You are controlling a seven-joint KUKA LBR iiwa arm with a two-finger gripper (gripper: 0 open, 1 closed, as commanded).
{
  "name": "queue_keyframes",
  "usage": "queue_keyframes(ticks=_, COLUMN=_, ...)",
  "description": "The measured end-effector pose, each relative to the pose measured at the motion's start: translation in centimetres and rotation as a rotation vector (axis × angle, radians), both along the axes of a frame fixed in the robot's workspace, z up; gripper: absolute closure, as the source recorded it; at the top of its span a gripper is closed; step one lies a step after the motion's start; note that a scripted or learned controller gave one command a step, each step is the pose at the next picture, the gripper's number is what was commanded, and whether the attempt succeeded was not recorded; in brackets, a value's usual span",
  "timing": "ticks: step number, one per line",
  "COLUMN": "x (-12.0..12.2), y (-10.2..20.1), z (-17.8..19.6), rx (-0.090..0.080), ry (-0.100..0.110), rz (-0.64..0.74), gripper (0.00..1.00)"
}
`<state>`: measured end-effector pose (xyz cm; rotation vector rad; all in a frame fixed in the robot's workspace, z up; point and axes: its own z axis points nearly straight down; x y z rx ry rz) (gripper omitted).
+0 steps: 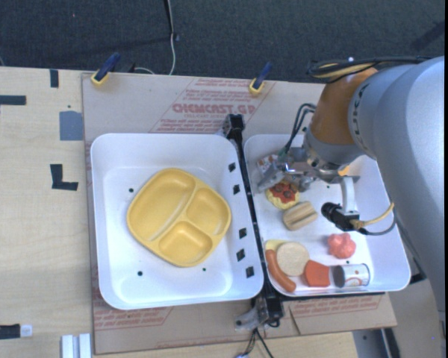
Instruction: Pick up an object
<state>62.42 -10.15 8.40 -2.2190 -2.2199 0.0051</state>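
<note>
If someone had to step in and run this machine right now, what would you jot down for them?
Gripper: low in the right bin, at its upper left, just above the pizza slice toy; whether it grips anything cannot be told.
Right bin also holds a bread roll, a pink piece, a round cracker, a sausage, an orange block and a small can.
Left bin: a yellow divided plate.
Done: nothing visibly lifted. Left: pick up one object.
</note>
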Motion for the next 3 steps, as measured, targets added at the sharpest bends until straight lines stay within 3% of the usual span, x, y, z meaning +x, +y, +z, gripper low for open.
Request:
queue_keyframes(ticks=1, x=3.4, y=-0.8, z=-0.2, rx=0.009, ry=0.047, rz=0.008, gripper=0.00)
queue_keyframes(ticks=2, x=-2.0, y=0.0, z=0.0, rx=0.001, ry=0.000, rz=-0.001, gripper=0.00)
queue_keyframes(ticks=3, x=2.7, y=0.7, z=-0.1, rx=0.002, ry=0.020, rz=0.001, gripper=0.00)
